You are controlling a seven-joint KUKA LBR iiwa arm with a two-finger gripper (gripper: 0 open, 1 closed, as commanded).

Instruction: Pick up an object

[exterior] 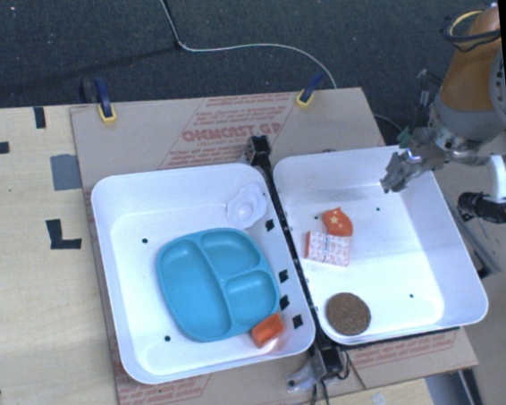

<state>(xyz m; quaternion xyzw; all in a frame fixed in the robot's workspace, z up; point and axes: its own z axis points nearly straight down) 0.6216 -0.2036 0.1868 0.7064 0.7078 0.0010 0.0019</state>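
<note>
A: Any writing you can read?
B: "CHEMCAST" in red on the brown board (228,132) behind the bins; smaller print blurs.
A: Objects, relative to the right bin (439,258)?
B: Inside it: an orange packet (337,222) touching a patterned pink-white packet (329,247); a brown disc (347,313) near its front rim. Left of it, another bin holds a blue divided plate (218,282).
A: The gripper (398,176)?
B: Over the right bin's back right corner, holding nothing; I cannot tell its spread.

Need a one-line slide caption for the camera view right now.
The tool hovers over the right bin's far edge; orange item, patterned packet and brown disc lie untouched.
</note>
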